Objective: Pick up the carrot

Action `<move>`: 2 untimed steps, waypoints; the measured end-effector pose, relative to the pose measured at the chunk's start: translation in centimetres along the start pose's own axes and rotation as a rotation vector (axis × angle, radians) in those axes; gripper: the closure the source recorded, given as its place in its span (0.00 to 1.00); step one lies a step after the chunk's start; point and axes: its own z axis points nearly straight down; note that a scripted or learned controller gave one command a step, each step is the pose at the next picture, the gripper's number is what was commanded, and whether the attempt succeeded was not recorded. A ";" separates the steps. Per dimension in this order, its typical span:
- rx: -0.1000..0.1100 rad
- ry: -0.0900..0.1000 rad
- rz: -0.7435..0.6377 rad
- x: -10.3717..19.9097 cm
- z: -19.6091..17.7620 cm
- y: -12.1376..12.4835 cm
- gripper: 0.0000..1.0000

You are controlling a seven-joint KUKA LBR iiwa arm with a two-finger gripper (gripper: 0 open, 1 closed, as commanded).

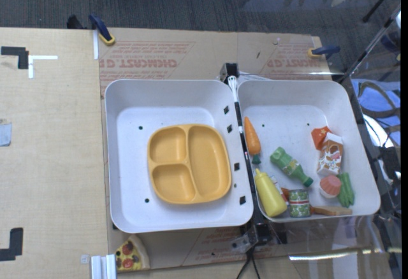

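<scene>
The carrot (252,136) is orange with a small green stem end. It lies in the right bin (290,99) against that bin's left wall, pointing up and away from the camera, stem end toward the near side. Just below it sits a yellow squeeze bottle (269,193), and a green bottle (290,167) lies to its right.
The left bin (127,106) holds a yellow three-part plate (189,163). Along the right bin's near and right sides lie a small can (298,203), a carton (329,157), a red piece (320,137), a pink round item (330,186) and a green vegetable (346,190).
</scene>
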 end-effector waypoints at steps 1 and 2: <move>0.000 0.000 0.293 3.9 0.0 -2.0 0.00; 0.000 0.002 0.602 8.6 -0.1 -4.7 0.00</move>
